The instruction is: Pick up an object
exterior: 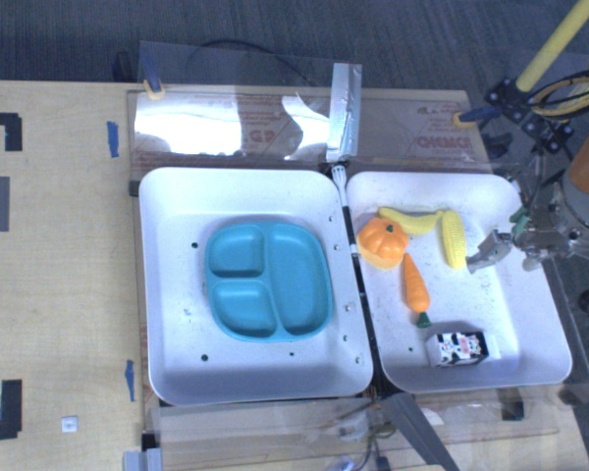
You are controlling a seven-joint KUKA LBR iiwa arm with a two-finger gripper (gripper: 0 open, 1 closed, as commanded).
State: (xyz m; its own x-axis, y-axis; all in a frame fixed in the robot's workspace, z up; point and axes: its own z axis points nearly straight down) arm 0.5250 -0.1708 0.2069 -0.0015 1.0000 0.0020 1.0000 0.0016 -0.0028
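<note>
the hand (487, 251), its grip impossible to tell, hovers just beside a pale yellow corn cob (453, 237) lying lengthwise.

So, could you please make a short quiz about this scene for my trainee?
1. True or false: the carrot lies in the left bin.
2. Which thing lies nearest the gripper? A) blue plate B) corn cob C) small black-and-white carton
3. What does the orange pumpkin touch?

Key: 1 false, it lies in the right bin; 2 B; 3 the banana.
</note>
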